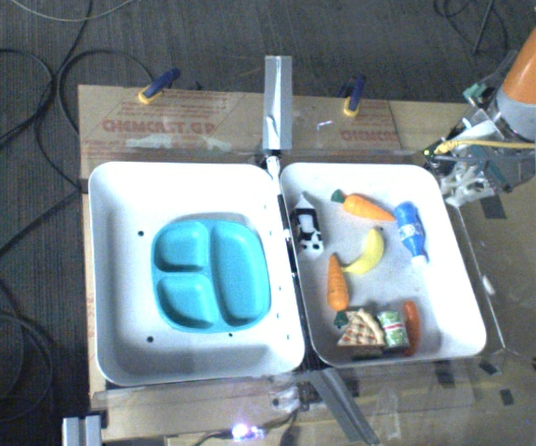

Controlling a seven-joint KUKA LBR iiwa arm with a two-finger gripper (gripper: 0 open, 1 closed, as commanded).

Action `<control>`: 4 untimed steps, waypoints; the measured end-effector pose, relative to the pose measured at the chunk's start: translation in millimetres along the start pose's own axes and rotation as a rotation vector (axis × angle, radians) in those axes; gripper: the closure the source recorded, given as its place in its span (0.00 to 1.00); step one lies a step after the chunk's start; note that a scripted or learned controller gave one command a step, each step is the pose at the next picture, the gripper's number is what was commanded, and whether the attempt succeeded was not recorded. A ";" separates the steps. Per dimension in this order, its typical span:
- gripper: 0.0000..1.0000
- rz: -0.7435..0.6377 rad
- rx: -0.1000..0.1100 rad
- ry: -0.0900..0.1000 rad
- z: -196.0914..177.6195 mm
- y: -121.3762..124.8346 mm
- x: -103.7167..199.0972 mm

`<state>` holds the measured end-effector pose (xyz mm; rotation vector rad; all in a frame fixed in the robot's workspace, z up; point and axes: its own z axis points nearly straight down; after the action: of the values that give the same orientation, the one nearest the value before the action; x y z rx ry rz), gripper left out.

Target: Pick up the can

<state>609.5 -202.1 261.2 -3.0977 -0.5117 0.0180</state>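
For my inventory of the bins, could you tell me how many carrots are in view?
2. One carrot lies near the back of the right bin, beside the blue bottle. The other carrot lies nearer the middle, just left of the banana. None looks hidden.

Tray (214,274) in left bin (119,203), can (393,329) at right bin's (453,249) near edge, bottle (411,231) behind, banana (368,253) between

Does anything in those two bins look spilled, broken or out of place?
Nothing stands out. The right bin holds toy food lying loose: two carrots, a banana, a blue bottle and a small green can near the front. The left bin holds a blue tray, set flat. Nothing looks spilled or damaged.
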 end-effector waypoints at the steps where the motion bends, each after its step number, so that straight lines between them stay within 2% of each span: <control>1: 1.00 -0.190 -0.008 0.006 -79.0 25.2 31.4; 2: 1.00 0.118 -0.001 0.005 17.1 27.7 20.1; 3: 1.00 -0.296 -0.006 0.006 -25.5 26.7 11.9; 4: 1.00 -0.340 -0.004 0.009 -102.1 -19.6 23.2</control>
<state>626.3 -176.1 363.0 -2.9671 -1.0289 0.0030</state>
